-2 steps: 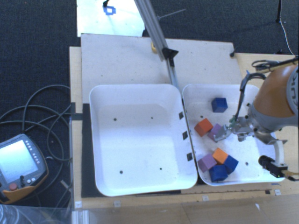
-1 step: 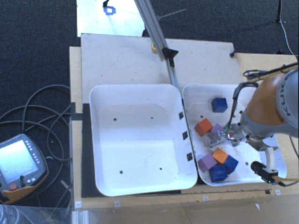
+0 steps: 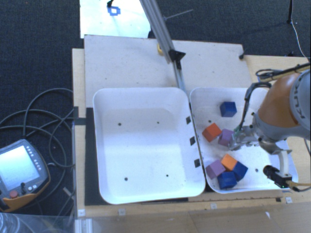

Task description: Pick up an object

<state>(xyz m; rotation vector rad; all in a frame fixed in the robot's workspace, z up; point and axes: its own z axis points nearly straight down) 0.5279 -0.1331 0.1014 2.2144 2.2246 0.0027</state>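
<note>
The right bin (image 3: 199,101) holds several small blocks. A blue cube (image 3: 228,108) lies toward the back. An orange cube (image 3: 211,132) sits mid-bin beside a purple cube (image 3: 225,137). Near the front lie a second purple cube (image 3: 214,169), a smaller orange cube (image 3: 229,161) and two blue cubes (image 3: 227,179) close together. My gripper (image 3: 237,142) hangs low in the right bin, right at the mid-bin purple cube's right side; the arm's grey and orange wrist (image 3: 282,108) covers the area behind it.
The left bin (image 3: 141,144) stands beside the right one, sharing a middle wall. A metal pole (image 3: 158,21) slants over the bench's back. A pendant (image 3: 19,171) and cables lie on the floor at left.
</note>
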